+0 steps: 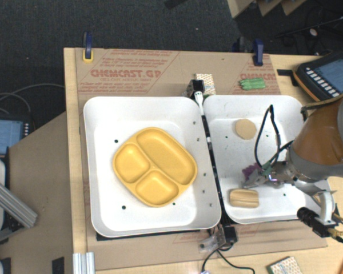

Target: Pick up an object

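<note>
On the left, the left bin holds a yellow divided plate, lying flat near the middle and well apart from the arm, so it is unlikely to be the thing reached for. Across the divider, the right bin holds a round tan disc toward its far side and a tan bread roll at its near edge. The end effector sits low in this bin, just beside and slightly beyond the roll, with a dark purple part around its tip; whether it is apart or together I cannot tell, and nothing shows clamped in it. The roll looks like the likeliest target, yet the tip seems offset to its far side, so a closing move could pinch air or nudge the roll against the near wall. A black cable loops above the wrist and might drag over the disc. On the right, the arm hangs over the bin's rim, so a low sweep risks catching it.
</note>
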`<state>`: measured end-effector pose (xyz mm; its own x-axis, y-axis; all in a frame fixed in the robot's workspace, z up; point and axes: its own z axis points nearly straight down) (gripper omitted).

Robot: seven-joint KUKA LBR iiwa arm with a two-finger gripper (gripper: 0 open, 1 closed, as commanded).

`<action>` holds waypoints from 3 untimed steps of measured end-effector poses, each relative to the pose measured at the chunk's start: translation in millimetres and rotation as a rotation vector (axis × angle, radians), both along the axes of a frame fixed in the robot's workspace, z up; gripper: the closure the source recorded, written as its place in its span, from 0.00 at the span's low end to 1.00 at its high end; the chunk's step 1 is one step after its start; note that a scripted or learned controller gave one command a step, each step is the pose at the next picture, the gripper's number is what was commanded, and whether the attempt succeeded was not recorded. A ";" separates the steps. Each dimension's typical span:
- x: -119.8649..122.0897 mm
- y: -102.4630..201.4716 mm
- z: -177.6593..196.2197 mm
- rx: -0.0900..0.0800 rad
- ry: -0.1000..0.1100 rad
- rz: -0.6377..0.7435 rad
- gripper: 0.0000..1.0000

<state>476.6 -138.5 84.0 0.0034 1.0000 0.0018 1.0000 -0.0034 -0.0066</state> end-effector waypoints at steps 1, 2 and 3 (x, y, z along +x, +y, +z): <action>29.5 1.5 0.4 -0.004 -0.010 0.005 0.00; 29.0 1.0 11.0 -0.005 -0.012 0.003 1.00; 67.8 91.8 106.6 0.001 -0.020 0.015 1.00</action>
